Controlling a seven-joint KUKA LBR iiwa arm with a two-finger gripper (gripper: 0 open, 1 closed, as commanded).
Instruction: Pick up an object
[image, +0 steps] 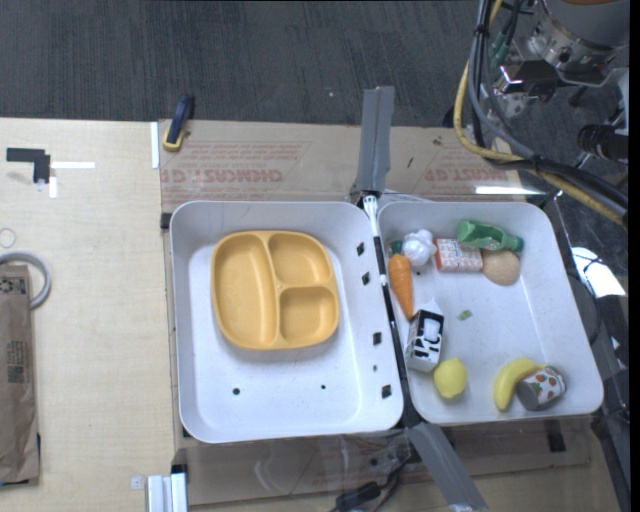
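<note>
The right bin (565, 300) holds several small items. An orange carrot (401, 284) lies by its left wall, with a white garlic bulb (417, 246) above it. Along the back sit a red-and-white box (459, 258), a green packet (488, 236) and a tan potato (502, 267). Toward the front are a black-and-white carton (427, 340), a lemon (451, 378), a banana (511, 382) and a brown-grey lump (542, 388). My gripper (548, 62) hangs high beyond the bin's back right corner, well away from every item, among cables.
The left bin (200, 390) carries a yellow divided plate (275, 290). A grey divider post (376, 140) rises between the bins at the back. A brown paper bag (15, 370) lies at the far left and a blue-yellow tool (179, 122) behind the bins.
</note>
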